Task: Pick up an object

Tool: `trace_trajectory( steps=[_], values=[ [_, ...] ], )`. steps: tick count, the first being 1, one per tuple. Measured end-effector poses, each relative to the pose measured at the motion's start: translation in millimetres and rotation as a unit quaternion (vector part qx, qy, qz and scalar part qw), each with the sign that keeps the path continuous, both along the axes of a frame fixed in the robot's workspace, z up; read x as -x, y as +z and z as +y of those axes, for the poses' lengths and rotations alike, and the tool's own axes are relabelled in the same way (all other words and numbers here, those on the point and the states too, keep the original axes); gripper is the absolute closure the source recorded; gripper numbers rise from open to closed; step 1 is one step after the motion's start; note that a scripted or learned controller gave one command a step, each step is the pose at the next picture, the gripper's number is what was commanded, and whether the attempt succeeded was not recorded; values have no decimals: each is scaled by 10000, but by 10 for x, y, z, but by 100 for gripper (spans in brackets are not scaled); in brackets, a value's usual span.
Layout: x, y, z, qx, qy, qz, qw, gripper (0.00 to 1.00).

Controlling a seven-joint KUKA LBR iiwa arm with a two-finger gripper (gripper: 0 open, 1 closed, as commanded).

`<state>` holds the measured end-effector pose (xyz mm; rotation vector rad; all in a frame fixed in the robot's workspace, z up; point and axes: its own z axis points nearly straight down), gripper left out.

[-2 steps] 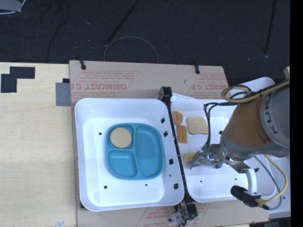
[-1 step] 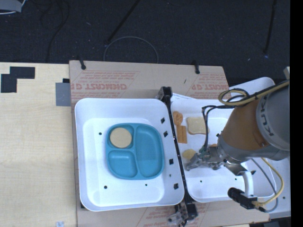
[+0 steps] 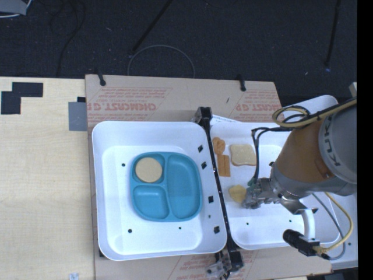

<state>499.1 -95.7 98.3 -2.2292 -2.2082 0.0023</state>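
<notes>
In the right bin (image 3: 262,235) lie several food pieces: a bread slice (image 3: 242,154), an orange-brown strip (image 3: 223,165), a small orange piece (image 3: 218,145) and a pale yellow lump (image 3: 236,193). My gripper (image 3: 254,198) hangs low in this bin, just right of the yellow lump and close to it. The arm's orange band (image 3: 303,150) rises above it to the right. The wrist hides the fingertips, and no object shows between them.
The left bin (image 3: 111,156) holds a blue divided tray (image 3: 178,188) with a round tan cookie (image 3: 148,169) in its upper-left compartment. A black divider (image 3: 211,179) runs between the bins. Cables (image 3: 291,116) loop over the arm at the right.
</notes>
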Motion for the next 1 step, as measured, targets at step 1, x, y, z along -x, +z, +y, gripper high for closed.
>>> trace_trajectory(
  steps=[1],
  values=[
    [-11, 417, -5, 7, 41, -19, 10000, 100]
  ],
)
